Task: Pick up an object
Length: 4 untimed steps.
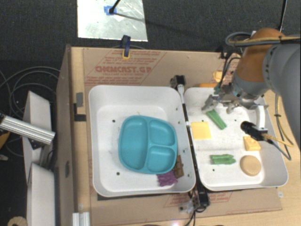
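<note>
Gripper (220,103) spread wide, low over the right bin (277,175), holding nothing. Directly beneath, nearly touching: green stick (217,119), lying slantwise. Just beyond, yellow square (201,130); farther off, green piece (222,159), tan disc (250,165). Approach step, by the look. Next: drop straddling the stick, then close.

The scene is being lit evenly and fairly brightly from above, and shadows are being kept soft and short. Glare is being thrown off the shiny sheet (113,12) at the top, and the two white bins (101,173) are being rendered almost blown out. Fine detail is being softened throughout by low resolution. The dark floor (33,27) is being left dim.
</note>
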Each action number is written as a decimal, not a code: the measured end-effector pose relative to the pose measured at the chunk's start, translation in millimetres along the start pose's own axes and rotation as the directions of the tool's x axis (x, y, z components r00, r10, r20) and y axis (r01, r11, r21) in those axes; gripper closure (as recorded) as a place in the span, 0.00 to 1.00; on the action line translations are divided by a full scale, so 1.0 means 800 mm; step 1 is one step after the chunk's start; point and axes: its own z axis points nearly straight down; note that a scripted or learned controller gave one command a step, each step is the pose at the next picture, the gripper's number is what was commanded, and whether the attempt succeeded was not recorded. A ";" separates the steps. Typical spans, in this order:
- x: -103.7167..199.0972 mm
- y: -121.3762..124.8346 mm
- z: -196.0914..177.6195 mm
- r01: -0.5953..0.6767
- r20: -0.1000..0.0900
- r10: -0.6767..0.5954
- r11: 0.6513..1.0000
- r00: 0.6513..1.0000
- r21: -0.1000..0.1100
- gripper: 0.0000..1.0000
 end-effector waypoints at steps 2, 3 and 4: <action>-0.021 0.038 0.038 0.002 0.002 -0.002 1.000 1.000 -0.010 1.00; -0.021 0.038 0.038 0.003 0.003 -0.003 1.000 1.000 -0.009 0.00; -0.024 -0.027 0.061 -0.006 0.000 0.006 1.000 1.000 0.000 0.00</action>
